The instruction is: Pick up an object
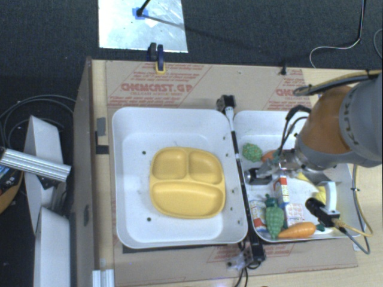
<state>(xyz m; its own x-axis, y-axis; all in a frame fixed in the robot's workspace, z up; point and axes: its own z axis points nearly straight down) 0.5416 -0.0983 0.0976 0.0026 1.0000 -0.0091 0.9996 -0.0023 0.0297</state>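
Clutter is my main worry here: the right bin is crowded, while the left bin carries just a yellow tray. I have the arm reaching in over the right bin, with the jaws low near the divider between the bins, just below a green toy. From this slanted view I cannot tell whether the jaws are apart or together, and I see nothing between them, so I count nothing as held. Candidates for the pick lie close by: the green toy, a slim tube with a red end, a green cone, a carrot against the near wall, and a yellow piece partly under the arm. My judgement is that the jaws sit so near the divider that a descent could strike the bin wall instead of a toy. The pieces also touch or nearly touch, so a closing stroke might nudge a neighbour, catch two at once, or squeeze a rounded toy out sideways. I also reckon the arm's bulk hides part of the bin from me.
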